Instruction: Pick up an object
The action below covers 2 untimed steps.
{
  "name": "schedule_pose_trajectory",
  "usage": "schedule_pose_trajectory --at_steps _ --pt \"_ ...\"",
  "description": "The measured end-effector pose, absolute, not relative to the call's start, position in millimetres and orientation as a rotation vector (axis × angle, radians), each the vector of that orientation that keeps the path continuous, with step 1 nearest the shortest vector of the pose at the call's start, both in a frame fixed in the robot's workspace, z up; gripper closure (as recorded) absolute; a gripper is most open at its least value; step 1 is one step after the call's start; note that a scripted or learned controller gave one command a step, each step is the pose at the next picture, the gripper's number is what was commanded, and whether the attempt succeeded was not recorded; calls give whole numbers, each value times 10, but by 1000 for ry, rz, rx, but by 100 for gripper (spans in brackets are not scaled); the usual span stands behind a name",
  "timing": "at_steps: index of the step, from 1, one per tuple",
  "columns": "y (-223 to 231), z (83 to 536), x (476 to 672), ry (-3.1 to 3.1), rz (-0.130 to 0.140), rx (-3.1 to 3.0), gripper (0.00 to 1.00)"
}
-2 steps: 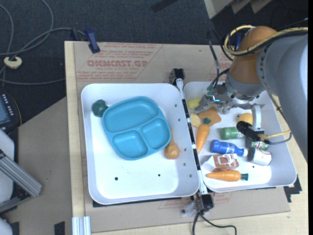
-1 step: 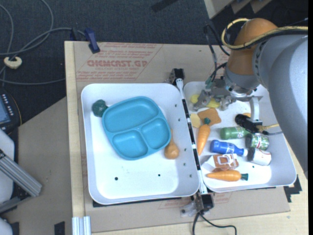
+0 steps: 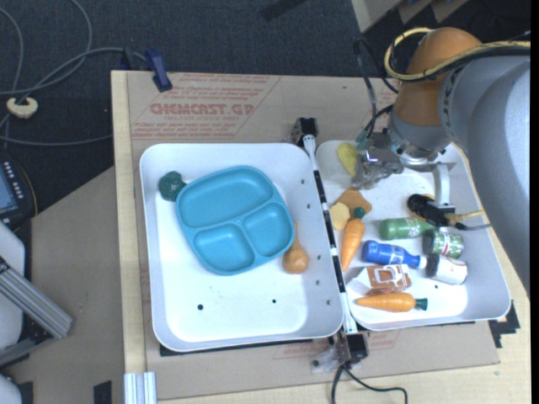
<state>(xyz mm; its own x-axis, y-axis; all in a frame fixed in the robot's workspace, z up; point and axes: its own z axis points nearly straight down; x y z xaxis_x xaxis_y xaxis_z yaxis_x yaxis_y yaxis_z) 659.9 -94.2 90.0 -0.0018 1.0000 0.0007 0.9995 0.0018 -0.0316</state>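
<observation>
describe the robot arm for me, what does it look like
The arm is bulky, rounded and light grey, with an orange band above the wrist. A yellow-and-black cable loops around that band. Below it, the gripper is small, dark and metallic, with thin wires beside it.

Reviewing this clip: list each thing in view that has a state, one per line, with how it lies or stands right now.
gripper: low over the right bin's far corner, beside the yellow item.
blue tray: right way up in the left bin, compartments bare.
green bottle: on its side.
blue bottle: on its side.
upper carrot: lying along the divider.
lower carrot: lying flat at the near edge.
yellow item: resting in the corner.
</observation>
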Motion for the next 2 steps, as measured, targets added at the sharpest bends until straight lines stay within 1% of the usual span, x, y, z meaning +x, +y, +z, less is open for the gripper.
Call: schedule_pose_trajectory --at_steps 1,2 --pt "-937 905 6605 -2209 33 -2203 0" --pt "-1475 838 5485 -2207 11 -2228 0"
